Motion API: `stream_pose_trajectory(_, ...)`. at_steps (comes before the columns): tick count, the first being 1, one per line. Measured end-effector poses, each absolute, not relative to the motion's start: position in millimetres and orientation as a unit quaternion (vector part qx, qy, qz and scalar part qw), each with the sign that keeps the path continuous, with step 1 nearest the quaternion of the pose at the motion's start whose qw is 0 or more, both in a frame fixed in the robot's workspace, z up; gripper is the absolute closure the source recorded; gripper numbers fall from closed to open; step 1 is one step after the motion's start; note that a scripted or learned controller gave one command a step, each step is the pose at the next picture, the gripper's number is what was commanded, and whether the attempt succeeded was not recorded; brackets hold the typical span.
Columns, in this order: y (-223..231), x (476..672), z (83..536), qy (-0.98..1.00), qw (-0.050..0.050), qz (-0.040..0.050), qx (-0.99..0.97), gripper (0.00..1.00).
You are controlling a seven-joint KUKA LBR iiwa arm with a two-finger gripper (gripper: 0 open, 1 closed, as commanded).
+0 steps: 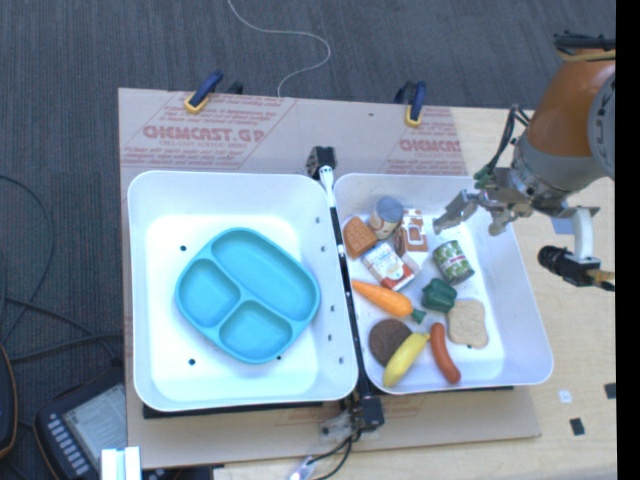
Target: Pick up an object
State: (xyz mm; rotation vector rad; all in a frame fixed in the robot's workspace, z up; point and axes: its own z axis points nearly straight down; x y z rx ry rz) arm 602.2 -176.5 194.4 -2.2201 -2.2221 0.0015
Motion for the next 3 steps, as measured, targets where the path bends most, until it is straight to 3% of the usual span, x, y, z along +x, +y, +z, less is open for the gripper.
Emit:
stream_pose_trajectory(1,-137,578.6,115,-0.707,-0.002,-0.0002,-0.707,0.00)
stream_pose_trajectory(2,-137,577.4,124,-0.707,0.000,0.0010,-0.707,1.00)
stream_pose_trajectory(3,-64,524.8,184,-0.708,0.001,0.0003,-0.707,1.00)
